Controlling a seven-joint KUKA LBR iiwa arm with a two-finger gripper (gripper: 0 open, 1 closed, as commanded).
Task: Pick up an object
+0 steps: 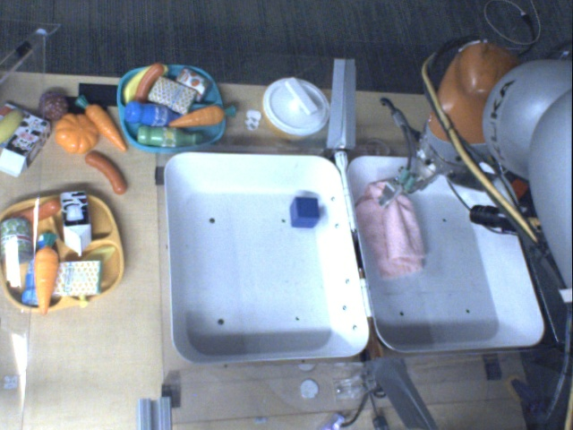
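Blue cube point(305, 210) in left bin point(206, 267), pink cloth point(391, 229) in right bin point(466, 312).
My gripper point(405, 184) sits at the cloth's upper end, touching it; fingers pinched on a bit of the fabric.

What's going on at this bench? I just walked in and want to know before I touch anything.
A grey KUKA arm reaches in from the right, with its tool down at the top end of a pink cloth lying in the right bin. Whether it has gripped the cloth can't be told. A blue cube sits alone in the left bin, untouched. Toy food in dishes lies off to the left.
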